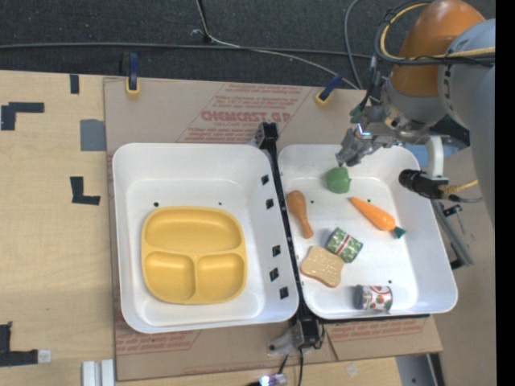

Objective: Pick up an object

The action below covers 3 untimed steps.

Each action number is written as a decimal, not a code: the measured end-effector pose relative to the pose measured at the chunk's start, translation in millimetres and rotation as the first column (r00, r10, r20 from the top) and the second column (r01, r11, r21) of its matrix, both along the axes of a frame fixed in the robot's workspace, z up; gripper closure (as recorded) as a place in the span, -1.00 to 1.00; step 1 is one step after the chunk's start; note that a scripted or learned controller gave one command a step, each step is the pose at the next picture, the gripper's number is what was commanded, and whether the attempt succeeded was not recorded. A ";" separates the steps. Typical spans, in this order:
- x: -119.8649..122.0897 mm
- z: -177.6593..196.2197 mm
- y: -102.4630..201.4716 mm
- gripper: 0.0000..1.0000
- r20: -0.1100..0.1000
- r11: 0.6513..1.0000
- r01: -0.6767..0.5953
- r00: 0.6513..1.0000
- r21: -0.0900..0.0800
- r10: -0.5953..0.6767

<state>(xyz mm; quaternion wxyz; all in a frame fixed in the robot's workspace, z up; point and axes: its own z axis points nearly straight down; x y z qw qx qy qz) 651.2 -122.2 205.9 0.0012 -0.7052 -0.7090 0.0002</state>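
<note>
The right bin (418,288) holds several small items. A green round piece (339,180) lies near its far side. An orange carrot (372,213) is to the right of it, and a brown drumstick-shaped piece (300,213) lies by the bin's left wall. A green patterned can (344,244), a slice of toast (322,267) and a second small can (372,297) lie nearer the front. My gripper (352,153) hangs just above and slightly behind the green piece, with nothing seen in its grasp.
The left bin (129,167) holds a yellow divided plate (194,254). A black divider (278,215) runs between the bins. The arm's orange band (438,22) and cables stand over the right bin's far right corner.
</note>
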 end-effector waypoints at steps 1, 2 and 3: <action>-3.2 -6.6 53.5 1.00 -0.001 1.000 0.000 1.000 0.000 0.000; -2.4 -11.3 112.5 1.00 -0.001 1.000 -0.001 1.000 0.000 0.001; -4.2 3.2 170.2 1.00 0.001 1.000 -0.002 1.000 0.001 0.002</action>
